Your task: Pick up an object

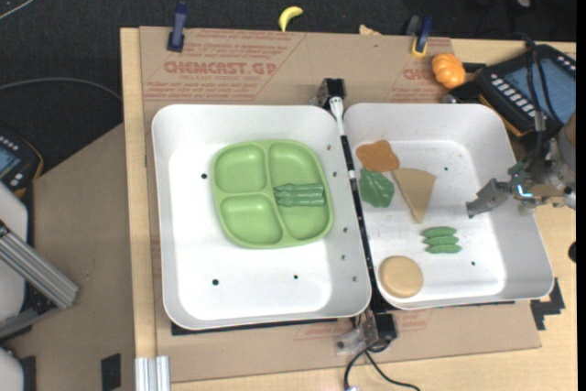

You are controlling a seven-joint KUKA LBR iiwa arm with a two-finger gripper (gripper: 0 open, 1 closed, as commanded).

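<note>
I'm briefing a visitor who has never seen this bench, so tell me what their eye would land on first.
First the bright green divided plate in the left bin, with a darker green piece lying across its right-hand compartments. Next the toy food scattered in the right bin: an orange-brown piece, a tan wedge, green pods and a round tan biscuit. The gripper hangs over that bin's right side.

The gripper (485,200) hung over the right bin (476,128), near its right wall. To its left lay green pea pods (441,239), a tan wedge (417,190) and a green leafy piece (375,188); farther left, a green divided plate (271,193).
</note>
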